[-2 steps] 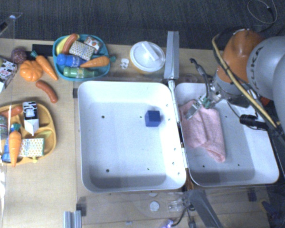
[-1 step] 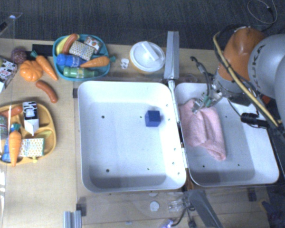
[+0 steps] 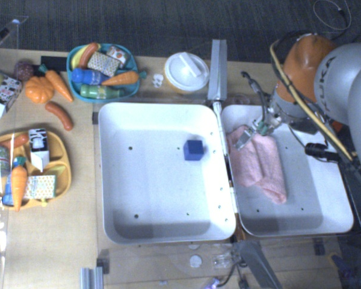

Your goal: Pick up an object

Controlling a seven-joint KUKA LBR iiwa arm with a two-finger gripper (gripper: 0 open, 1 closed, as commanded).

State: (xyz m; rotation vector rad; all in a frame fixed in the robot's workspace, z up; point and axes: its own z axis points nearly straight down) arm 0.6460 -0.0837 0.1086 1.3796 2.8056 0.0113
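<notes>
Gripper [image 3: 248, 135] low over pink cloth [image 3: 262, 166] in my right bin [image 3: 325, 215], positioned for pickup; finger state undeterminable.

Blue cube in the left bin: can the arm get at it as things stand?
Probably yes. The blue cube sits alone on the left bin's floor, nothing over it; the hand is over the pink cloth next door.

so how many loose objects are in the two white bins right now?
2. A small blue cube sits right of centre in the left white bin. A pink folded cloth lies in the right white bin, with the gripper at its upper end.
</notes>
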